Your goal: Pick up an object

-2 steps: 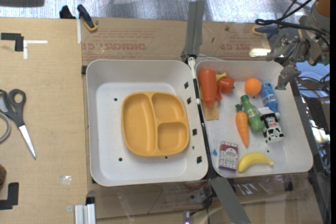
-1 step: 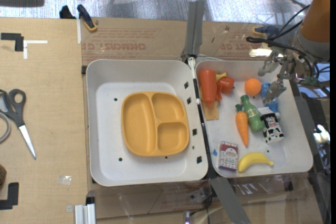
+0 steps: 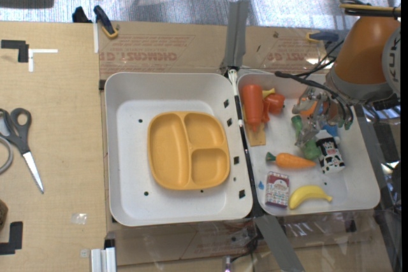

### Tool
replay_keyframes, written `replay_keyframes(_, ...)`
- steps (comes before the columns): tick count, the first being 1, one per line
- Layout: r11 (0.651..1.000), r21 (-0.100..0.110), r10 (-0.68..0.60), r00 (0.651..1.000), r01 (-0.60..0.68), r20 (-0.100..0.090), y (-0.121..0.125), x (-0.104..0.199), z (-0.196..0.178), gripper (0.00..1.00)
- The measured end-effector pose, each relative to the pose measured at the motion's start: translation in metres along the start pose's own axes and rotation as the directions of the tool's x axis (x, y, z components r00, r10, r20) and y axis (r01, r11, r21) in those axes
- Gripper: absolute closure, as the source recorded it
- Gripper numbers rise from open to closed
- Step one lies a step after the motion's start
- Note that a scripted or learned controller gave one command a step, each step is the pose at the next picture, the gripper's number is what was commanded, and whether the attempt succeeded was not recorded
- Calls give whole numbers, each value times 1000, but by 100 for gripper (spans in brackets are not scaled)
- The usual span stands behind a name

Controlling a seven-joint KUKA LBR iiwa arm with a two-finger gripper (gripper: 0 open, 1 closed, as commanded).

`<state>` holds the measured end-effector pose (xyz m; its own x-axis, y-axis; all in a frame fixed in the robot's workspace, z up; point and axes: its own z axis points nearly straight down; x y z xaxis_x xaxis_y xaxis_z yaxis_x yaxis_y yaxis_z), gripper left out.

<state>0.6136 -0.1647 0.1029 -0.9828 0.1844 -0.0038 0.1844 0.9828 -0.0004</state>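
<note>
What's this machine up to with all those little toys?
A robot arm reaches in from the right, its gripper low in the right bin, among small toys: a carrot, a banana, a red bottle, a black-and-white cow. It is meant to pick something up, but nothing is clearly held. The left bin holds a yellow divided plate.

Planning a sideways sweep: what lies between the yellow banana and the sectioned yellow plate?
In the camera view, a small pink-and-white carton lies between the curved yellow banana and the sectioned yellow plate.
</note>
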Motion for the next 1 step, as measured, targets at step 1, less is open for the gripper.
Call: replay_keyframes(1,998,-2,-59,998,59,-5,-32,23,13,0)
